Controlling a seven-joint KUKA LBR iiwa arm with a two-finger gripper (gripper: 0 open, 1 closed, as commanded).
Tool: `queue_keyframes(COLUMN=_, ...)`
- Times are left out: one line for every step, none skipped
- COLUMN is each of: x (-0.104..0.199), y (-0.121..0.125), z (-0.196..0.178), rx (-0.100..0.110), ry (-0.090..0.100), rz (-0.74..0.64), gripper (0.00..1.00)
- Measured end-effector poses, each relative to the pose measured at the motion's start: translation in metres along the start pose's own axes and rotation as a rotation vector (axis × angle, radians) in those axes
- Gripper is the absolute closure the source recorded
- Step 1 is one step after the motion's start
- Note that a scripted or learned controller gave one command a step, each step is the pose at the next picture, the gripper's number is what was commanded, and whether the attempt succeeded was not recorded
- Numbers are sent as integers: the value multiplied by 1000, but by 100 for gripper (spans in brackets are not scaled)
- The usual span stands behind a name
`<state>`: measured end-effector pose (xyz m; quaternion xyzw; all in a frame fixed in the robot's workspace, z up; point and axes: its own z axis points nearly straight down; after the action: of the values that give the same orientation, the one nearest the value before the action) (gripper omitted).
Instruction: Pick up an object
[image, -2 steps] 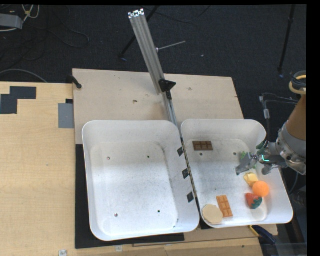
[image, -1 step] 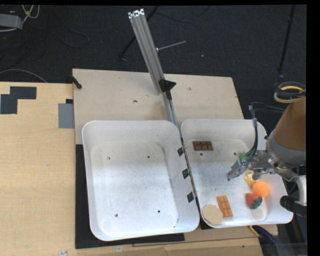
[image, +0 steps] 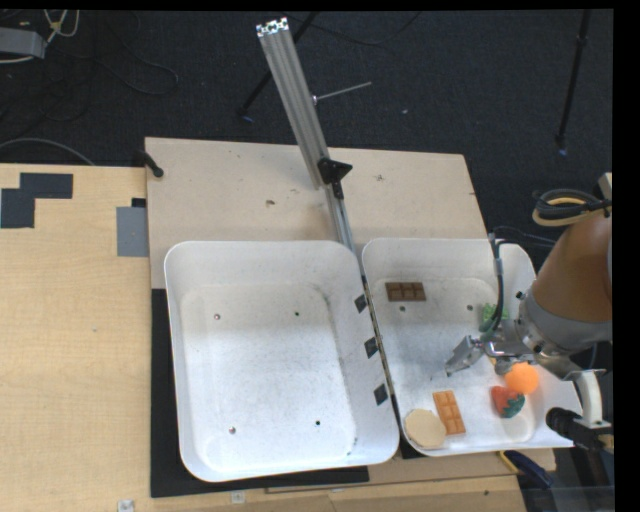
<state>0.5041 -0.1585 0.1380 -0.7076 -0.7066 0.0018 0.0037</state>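
— While the gripper (image: 462, 358) hangs low over the right bin (image: 430, 262), which object lies closest to it?

— Hard to name one with confidence. The orange ball (image: 521, 378) sits just beside the wrist, toward the bin's near right corner, with a red and green piece (image: 508, 402) touching or nearly touching it below. From the fingertips, though, both lie back toward the arm's own side, not ahead of them.

— And ahead of the tips?

— Bare bin floor, mostly. The orange wafer (image: 449, 412) lies nearer the front edge, its long axis running roughly front to back, with a pale round disc (image: 426, 429) just beside it on the left. The brown chocolate bar (image: 406, 292) lies well apart, near the far wall, long axis across the bin.

— Are the fingers spread or closed?

— I cannot tell; the metal tip is small and blurred, and nothing shows between the fingers.

— So the coming move?

— My guess is a short shift toward the front edge would put the wafer under the tips, and closing across its narrow width looks more promising. A green thing (image: 488, 316) behind the wrist is too hidden to judge.
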Motion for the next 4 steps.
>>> queue_keyframes(x=0, y=1, z=47, rx=-7, ry=-2, rz=0, gripper=0)
queue_keyframes(x=-1, y=0, z=36, rx=-6, ry=0, rz=6, gripper=100)
queue_keyframes(x=-2, y=8, z=-24, rx=-11, ry=-3, rz=-2, gripper=100)
queue_keyframes(x=-3, y=9, z=-77, rx=-11, ry=-4, rz=-3, gripper=100)
